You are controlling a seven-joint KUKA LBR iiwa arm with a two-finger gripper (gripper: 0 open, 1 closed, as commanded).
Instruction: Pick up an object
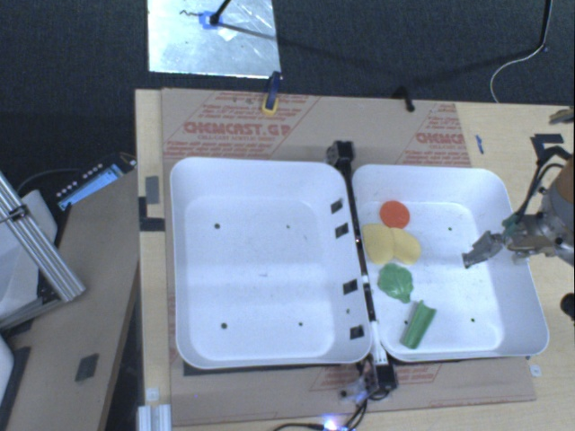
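The tool (478, 251) hangs over the right bin (517, 330), holding nothing.

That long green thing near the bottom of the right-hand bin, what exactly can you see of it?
The long green block is a stubby bar of matte, plastic-looking material in a darker, plainer green than the lumpy green item just above it. It lies flat and tilted on the floor of the right white bin, toward the near left corner. It seems just clear of that lumpy piece. The pincer is well off.
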